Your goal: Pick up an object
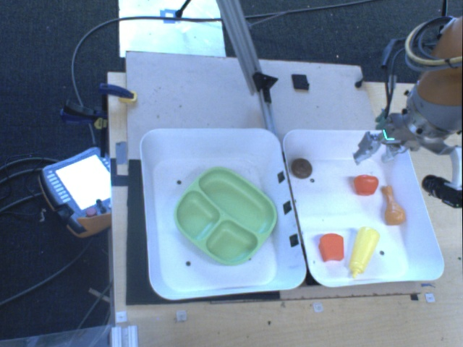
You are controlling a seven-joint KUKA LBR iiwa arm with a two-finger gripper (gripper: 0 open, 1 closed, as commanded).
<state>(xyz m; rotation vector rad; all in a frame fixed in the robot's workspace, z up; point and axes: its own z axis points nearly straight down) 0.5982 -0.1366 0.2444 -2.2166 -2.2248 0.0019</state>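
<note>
The right bin (318,144) holds several small items: a brown round piece (301,168), a red-orange piece (366,184), a tan drumstick-shaped piece (393,207), a red-orange block (331,247) and a yellow bottle (364,250). My gripper (376,149) hovers over the bin's far right part, just beyond the red-orange piece. It is open, and nothing sits between its fingers.
The left bin (163,157) holds a green divided plate (226,214). A slanted metal pole (242,35) crosses the board behind the bins. A handheld pendant (78,190) and cables lie off the bench to the left.
</note>
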